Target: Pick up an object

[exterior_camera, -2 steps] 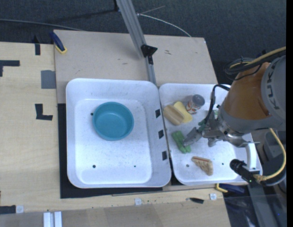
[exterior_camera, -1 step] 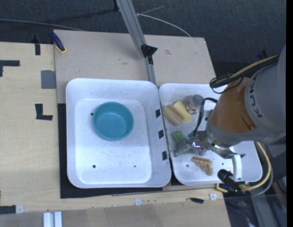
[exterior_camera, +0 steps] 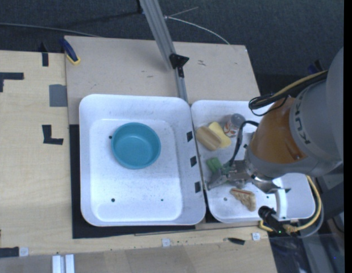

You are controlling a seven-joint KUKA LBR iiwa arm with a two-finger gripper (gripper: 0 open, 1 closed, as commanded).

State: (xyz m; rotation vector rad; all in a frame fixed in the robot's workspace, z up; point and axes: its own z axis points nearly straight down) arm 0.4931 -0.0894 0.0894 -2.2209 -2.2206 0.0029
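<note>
The right bin (exterior_camera: pixel 295 206) holds several small things. A tan and yellow block (exterior_camera: pixel 213 135) lies at its upper left, with a small grey can-like item (exterior_camera: pixel 232 123) just behind it. A green piece (exterior_camera: pixel 214 164) sits near the bin's left wall. A brown, crusty piece (exterior_camera: pixel 243 197) lies toward the front. My gripper (exterior_camera: pixel 221 177) is low in this bin, between the green piece and the brown piece, right beside the green one. The grey and orange arm covers the bin's right half. A blue bowl (exterior_camera: pixel 136 145) stands in the left bin (exterior_camera: pixel 102 206).
A slanted metal pole (exterior_camera: pixel 161 30) ends at the back rims where the two bins meet. Black clips (exterior_camera: pixel 193 161) mark the wall between the bins. A cable (exterior_camera: pixel 289 227) loops at the front right corner. Wooden bench surface lies to the left.
</note>
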